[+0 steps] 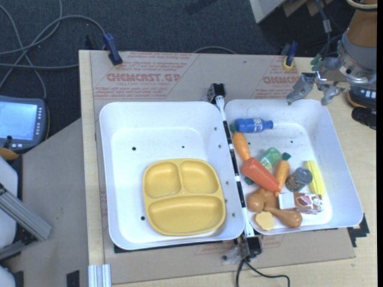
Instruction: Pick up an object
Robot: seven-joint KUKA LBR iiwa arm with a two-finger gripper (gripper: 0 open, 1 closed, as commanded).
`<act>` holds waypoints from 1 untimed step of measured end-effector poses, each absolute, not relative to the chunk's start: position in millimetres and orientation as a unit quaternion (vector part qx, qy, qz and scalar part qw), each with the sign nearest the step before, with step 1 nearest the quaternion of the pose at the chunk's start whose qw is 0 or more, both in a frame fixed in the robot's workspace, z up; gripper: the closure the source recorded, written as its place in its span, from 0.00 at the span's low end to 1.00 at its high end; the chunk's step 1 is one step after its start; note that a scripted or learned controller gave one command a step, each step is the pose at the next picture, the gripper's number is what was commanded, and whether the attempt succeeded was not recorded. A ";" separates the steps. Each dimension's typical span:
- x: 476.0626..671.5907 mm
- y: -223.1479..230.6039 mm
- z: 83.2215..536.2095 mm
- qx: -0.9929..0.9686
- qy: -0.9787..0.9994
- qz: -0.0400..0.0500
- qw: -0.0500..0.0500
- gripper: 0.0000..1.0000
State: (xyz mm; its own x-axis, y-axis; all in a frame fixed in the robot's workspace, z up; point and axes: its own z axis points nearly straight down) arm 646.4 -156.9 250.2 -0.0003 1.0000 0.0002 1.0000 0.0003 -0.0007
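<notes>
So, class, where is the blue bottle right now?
The blue bottle lies on its side near the back of the right bin, just behind the orange carrot, next to the divider between the bins.

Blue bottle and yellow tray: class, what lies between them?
In the camera view, between the blue bottle and yellow tray run the two bins' adjoining rims.

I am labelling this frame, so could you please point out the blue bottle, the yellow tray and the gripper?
blue bottle (254, 125), camera view, middle of its body.
yellow tray (184, 196), camera view, ridge between its compartments.
gripper (312, 94), camera view, midway between its fingertips.
</notes>
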 end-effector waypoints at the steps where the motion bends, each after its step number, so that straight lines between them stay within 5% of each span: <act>1: 619.0 -105.6 155.7 -0.706 -0.709 0.002 0.005 0.00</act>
State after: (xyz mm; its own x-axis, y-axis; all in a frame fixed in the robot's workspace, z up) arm 619.0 -105.6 155.7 -0.0043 1.0000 0.0042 0.9999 0.0044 -0.0105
